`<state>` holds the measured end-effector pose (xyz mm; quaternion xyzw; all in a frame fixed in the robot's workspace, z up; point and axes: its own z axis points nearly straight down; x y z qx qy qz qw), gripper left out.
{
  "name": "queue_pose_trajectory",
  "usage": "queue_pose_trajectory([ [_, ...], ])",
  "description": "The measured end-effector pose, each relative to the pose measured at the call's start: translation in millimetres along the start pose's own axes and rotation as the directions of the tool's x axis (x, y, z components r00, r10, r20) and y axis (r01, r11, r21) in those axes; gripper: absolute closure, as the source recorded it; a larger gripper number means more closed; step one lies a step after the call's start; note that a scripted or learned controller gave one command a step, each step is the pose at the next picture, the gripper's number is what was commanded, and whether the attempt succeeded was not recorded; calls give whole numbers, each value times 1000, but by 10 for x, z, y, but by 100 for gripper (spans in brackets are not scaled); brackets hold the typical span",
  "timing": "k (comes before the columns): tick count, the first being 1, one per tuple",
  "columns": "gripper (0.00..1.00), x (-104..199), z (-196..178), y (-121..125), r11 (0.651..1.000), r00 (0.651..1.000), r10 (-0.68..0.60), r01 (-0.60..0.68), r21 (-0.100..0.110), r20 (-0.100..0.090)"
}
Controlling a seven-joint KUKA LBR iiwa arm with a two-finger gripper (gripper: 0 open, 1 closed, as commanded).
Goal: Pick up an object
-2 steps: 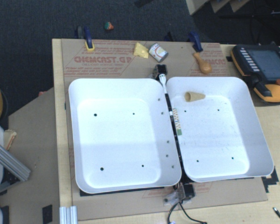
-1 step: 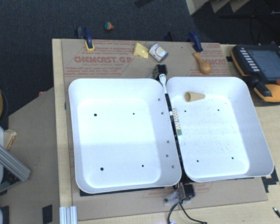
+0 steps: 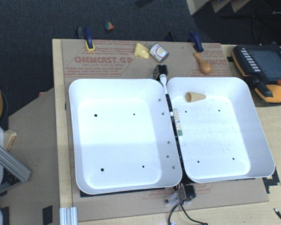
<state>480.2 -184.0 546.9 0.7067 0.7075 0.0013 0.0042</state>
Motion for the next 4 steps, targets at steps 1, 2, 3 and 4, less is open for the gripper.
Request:
queue_pose_trajectory([
  [1, 0, 0, 6, 0, 1000, 1000, 0, 0, 2, 0],
  [2, 0, 771, 747, -11, 1000, 1000, -7, 7, 15, -7],
  [3, 100, 721, 593, -2, 1000, 1000, 0, 0, 2, -2],
  [4, 100, 1400, 78, -1, 1000, 1000, -7, 7, -2, -5],
])
